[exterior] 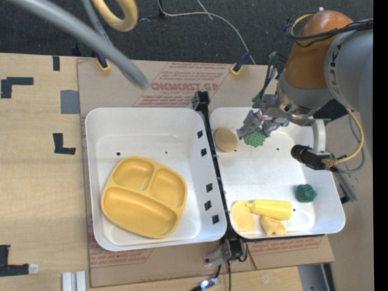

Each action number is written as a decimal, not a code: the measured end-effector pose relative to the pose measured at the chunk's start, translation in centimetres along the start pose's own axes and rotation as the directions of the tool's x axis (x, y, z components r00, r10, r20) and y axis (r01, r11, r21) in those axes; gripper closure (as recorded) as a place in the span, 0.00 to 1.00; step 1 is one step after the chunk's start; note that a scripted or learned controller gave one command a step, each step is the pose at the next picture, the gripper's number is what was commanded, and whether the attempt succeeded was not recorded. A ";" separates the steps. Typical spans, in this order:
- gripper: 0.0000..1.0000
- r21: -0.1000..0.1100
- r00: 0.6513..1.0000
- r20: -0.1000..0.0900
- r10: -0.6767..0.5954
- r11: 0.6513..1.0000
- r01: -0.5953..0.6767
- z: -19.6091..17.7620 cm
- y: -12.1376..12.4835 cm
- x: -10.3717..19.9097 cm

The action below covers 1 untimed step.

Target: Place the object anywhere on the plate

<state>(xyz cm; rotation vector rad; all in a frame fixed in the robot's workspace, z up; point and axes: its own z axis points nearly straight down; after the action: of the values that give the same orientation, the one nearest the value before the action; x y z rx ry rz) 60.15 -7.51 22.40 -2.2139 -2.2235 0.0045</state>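
Under the jaws: green broccoli-like piece (255,139) sits right at the gripper (259,125) tips, in the right bin (321,223), upper-left part.
jaws: I can't tell how far apart they are, or whether they have the green piece pinched or merely touch it from above; dark linkage blocks my view.
target: yellow plate (144,195) lies in the left bin (97,126), well off to the left of the jaws and lower in view, past the divider (209,162).
beside jaws: tan round piece (226,140) just left of the green piece, close to touching; I judge it a nudge risk.
risk 1: the green piece is lumpy and irregular, so I expect poor contact faces; a slip or roll-out on lift is likely if the pinch is off-centre.
risk 2: the carry must cross the divider and both bin rims; a low path could knock the piece loose.
risk 3: the plate has three shallow compartments with raised ridges; a drop on a ridge could bounce it off.
away from jaws: teal lump (305,192), yellow cylinder (272,208) and orange wedge (273,225) sit low in the right bin, well clear.
materials: bins are smooth matte white plastic; the plate is glossy yellow plastic with rounded corners; the toys look like soft moulded plastic.
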 end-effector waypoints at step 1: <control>1.00 0.000 1.000 0.000 0.000 1.000 0.000 0.1 -1.5 4.1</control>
<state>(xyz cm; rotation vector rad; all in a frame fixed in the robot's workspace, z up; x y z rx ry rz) 58.62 -3.41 22.33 -2.2130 -2.2236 0.0043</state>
